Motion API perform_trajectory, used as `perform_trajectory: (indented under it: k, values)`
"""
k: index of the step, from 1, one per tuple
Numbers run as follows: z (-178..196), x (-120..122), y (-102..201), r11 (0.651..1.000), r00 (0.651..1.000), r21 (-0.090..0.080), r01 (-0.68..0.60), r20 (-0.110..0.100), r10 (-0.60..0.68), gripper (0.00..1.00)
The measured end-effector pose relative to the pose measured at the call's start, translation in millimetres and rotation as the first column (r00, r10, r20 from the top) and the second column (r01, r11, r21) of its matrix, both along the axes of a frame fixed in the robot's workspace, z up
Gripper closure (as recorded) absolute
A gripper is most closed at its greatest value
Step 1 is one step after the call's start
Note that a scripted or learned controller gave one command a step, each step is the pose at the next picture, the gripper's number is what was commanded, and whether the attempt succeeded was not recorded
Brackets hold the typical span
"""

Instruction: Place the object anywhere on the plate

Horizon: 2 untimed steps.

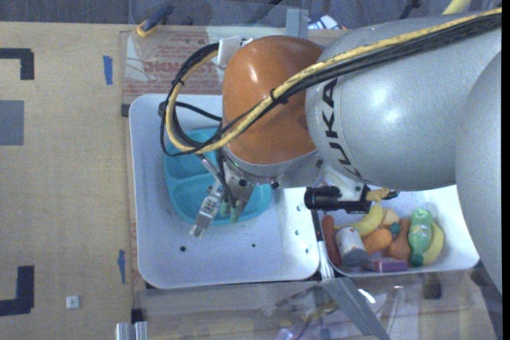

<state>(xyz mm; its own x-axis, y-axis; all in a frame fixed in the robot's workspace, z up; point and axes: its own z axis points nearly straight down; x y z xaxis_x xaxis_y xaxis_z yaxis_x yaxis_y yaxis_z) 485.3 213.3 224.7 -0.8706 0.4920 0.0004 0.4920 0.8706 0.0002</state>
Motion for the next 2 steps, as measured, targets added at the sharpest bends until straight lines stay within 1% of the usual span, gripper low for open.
perform_trajectory:
  k: [1, 2]
  values:
    - [10.2, 1.3, -0.1, 1.000, 1.000, 0.002, 0.002, 0.003, -0.002, 1.00]
    - [10.2, 1.3, 0.0, 1.000, 1.000, 0.002, 0.002, 0.003, -0.002, 0.00]
